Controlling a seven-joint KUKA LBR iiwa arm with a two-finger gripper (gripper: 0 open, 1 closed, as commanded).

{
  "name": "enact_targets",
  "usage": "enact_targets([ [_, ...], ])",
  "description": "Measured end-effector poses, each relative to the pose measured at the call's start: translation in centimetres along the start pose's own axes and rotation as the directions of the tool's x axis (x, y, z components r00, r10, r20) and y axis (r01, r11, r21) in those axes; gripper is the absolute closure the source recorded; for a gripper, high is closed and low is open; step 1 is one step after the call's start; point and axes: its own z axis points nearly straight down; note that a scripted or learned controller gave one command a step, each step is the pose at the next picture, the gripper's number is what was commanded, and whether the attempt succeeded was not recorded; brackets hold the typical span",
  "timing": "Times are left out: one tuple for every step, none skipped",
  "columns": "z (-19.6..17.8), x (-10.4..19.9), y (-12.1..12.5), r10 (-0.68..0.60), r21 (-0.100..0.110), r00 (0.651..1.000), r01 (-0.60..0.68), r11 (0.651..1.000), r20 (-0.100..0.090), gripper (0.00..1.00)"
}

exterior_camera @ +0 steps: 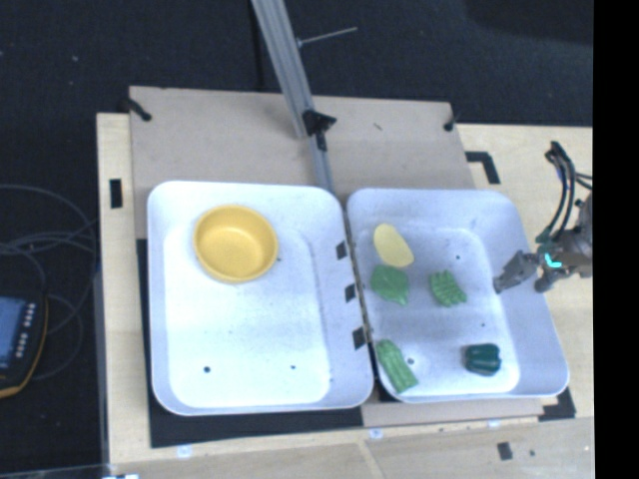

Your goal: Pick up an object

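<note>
The right bin [519, 223] holds several small items: a yellow piece [392, 245], a green lump [390, 284], a green ridged piece [448, 288], a long green piece [396, 364] by the bin's left wall, and a dark green pepper [482, 358] near the front right. My gripper [527, 273] hovers over the right rim of this bin, to the right of the ridged piece and above the pepper. Its two dark fingers are spread open with nothing between them.
A yellow bowl [236, 242] sits at the back of the left bin [250, 367]. A grey metal pole [285, 53] slants down from the top to the seam between the bins. Cables [562, 173] hang at the right edge.
</note>
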Motion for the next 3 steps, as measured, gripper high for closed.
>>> enact_targets([
  [0.0,0.0,0.0,0.000,0.000,1.000,0.000,1.000,0.000,0.00],
  [5.4,0.2,0.9,0.000,0.005,1.000,0.000,1.000,-0.001,0.00],
  [11.7,0.2,1.0,0.001,0.006,1.000,-0.001,1.000,-0.001,0.00],
])
